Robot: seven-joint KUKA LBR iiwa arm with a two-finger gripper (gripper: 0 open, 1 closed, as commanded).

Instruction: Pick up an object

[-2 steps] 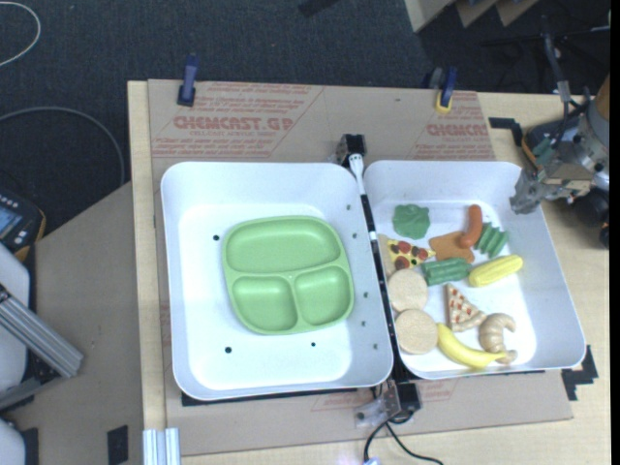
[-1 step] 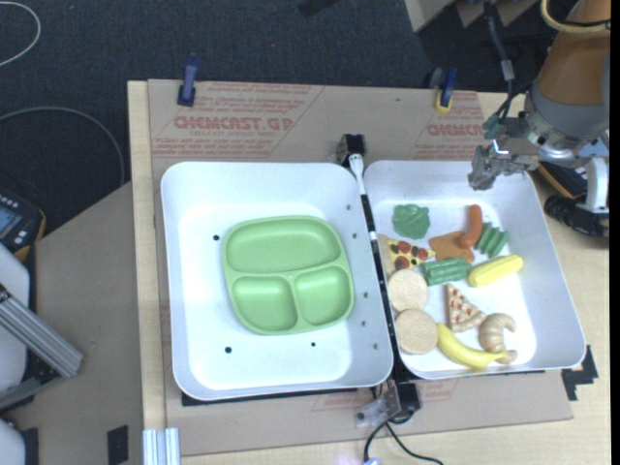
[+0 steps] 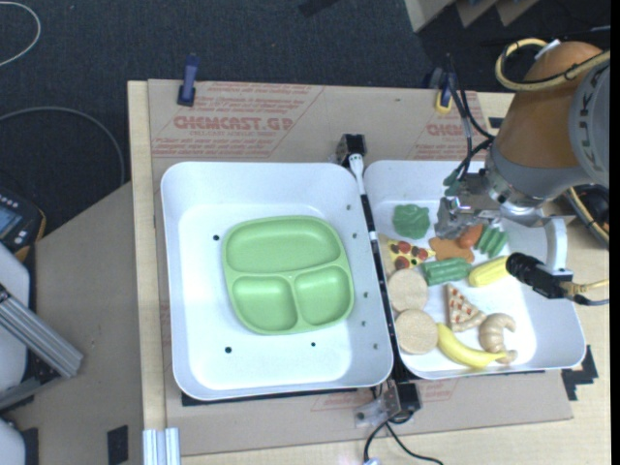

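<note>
Nearest: tabletop edge, cardboard sheet on it carrying both bins.

Right bin, near end: banana lying left-right, slightly curved, stem end toward the right. Just beyond it a tan round cracker or cookie and a second one overlapping on the left, a pizza slice in the middle with its tip pointing toward the far end, and a beige mushroom-like piece at right touching the banana end.

Mid bin: green cylinder, looks like a cucumber, long axis left-right, slightly tilted. Yellow piece right beside it, long axis also roughly left-right; a black part of the arm's rig cuts off its right end. Small red/yellow bits on the left, too small to identify.

Left bin: green three-compartment tray, roughly centred, large compartment on the far side.

Far part of right bin: green leafy piece. Gripper is down over an orange item, probably a carrot, and a green stick. Carrot long axis left-right; its far end is hidden under the gripper. Cannot tell the state of the jaws, the wrist body blocks them. No object visibly lifted.

Arm's orange band at far right, partly cut off by the frame.
</note>
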